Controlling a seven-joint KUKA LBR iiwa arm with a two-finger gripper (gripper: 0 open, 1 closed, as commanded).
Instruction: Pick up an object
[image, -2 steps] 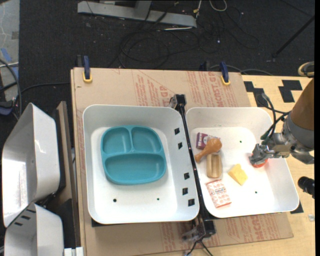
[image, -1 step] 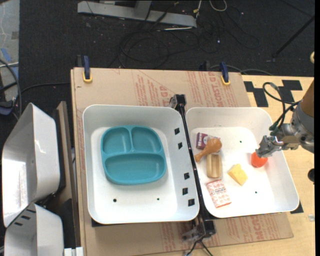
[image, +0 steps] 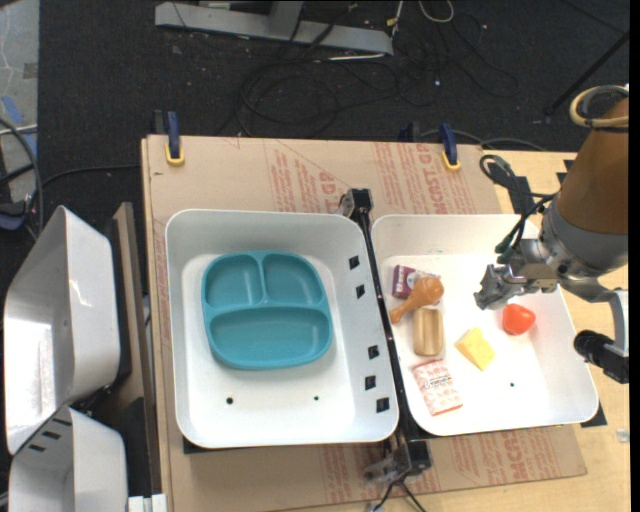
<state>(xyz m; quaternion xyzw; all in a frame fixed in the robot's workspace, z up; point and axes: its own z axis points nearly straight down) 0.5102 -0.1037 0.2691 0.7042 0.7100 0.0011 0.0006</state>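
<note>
Gripper (image: 493, 290) is hovering in the right white bin (image: 560, 400), empty; finger spread unclear. Small round red tomato-like ball (image: 518, 319) is sitting at its 4 o'clock, yellow wedge (image: 476, 349) just beyond. Risk: closing off-centre, ball rolling away. Left bin (image: 190, 400) is holding a teal divided plastic plate (image: 267, 308); cardboard-topped bench (image: 300, 175), cables on dark floor (image: 300, 80) at 12 o'clock.

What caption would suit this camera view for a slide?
Claw above right bin near tomato, cheese and drumstick; teal plate in left bin.
</note>
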